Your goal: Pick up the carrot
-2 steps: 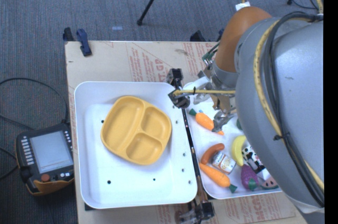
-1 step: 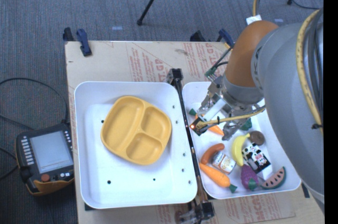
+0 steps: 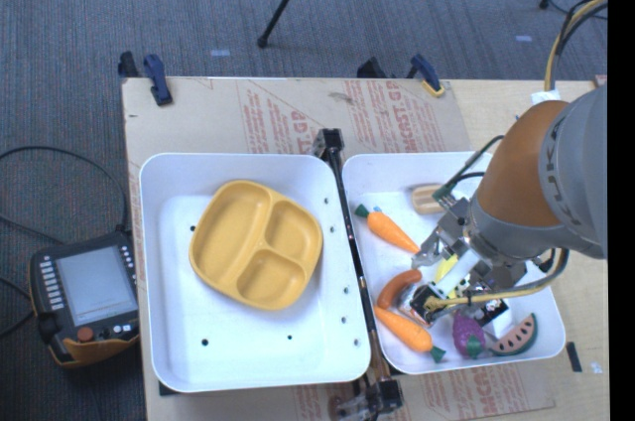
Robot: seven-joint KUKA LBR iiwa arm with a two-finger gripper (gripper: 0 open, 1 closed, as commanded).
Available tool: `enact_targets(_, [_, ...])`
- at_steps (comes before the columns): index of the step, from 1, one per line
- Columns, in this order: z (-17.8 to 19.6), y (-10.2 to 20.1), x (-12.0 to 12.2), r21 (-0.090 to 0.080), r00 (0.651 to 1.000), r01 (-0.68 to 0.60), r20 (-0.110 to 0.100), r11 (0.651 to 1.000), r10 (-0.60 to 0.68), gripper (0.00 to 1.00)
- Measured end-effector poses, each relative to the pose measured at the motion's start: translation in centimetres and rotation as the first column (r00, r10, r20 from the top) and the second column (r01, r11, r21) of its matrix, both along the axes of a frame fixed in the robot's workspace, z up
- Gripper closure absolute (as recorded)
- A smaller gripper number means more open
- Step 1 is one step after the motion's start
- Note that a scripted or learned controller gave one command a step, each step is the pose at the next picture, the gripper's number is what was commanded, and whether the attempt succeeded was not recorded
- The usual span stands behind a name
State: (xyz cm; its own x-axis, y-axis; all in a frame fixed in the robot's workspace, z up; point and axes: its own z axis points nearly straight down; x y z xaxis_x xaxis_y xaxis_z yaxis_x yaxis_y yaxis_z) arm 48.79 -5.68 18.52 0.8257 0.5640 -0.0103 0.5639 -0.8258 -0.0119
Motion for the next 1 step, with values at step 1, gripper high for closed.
enact_targets(1, [-0.03,4.74,4.86,0.0,0.99,0.144,0.002,0.99,-0.144,0.0])
